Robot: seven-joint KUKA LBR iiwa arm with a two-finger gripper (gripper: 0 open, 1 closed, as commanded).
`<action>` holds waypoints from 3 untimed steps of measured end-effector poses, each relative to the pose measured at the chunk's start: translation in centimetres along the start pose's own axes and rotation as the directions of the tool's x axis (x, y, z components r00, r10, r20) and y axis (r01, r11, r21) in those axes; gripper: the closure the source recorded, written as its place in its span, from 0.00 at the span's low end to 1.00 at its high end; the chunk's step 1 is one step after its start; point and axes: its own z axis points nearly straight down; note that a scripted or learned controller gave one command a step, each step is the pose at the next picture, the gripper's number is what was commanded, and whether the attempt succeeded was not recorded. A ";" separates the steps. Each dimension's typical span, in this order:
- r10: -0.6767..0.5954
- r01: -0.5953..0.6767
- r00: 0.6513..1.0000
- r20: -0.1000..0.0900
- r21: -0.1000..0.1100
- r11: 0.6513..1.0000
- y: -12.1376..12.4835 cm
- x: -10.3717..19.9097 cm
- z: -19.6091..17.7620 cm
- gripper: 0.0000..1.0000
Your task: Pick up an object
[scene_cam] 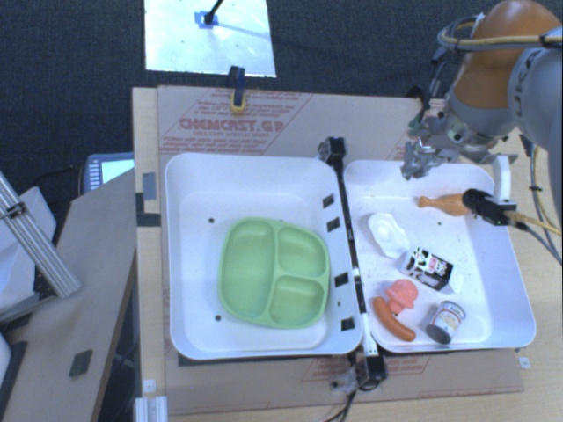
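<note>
Two shallow white bins sit side by side on the bench. The left bin holds a green divided plate lying flat. The right bin holds the loose objects: a tan drumstick-shaped toy near the far right side, a white crumpled piece toward the middle, a small black-and-white carton lying tilted just beside it, a pink toy touching an orange-red sausage, and a small grey can near the front edge.

The arm enters from the right, its orange band above the wrist. The gripper hangs over the far left corner of the right bin, apart from every object; the drumstick-shaped toy lies nearest, to its right. Nothing is visible between its fingers. Their opening cannot be judged at this slant.
</note>
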 end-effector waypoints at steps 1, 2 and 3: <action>0.000 0.000 1.000 -0.001 0.003 1.000 0.1 0.0 -2.2 1.00; -0.004 0.004 1.000 -0.004 0.005 1.000 -0.9 6.2 -2.3 1.00; -0.003 0.003 1.000 -0.004 0.006 1.000 -1.5 11.5 -1.1 1.00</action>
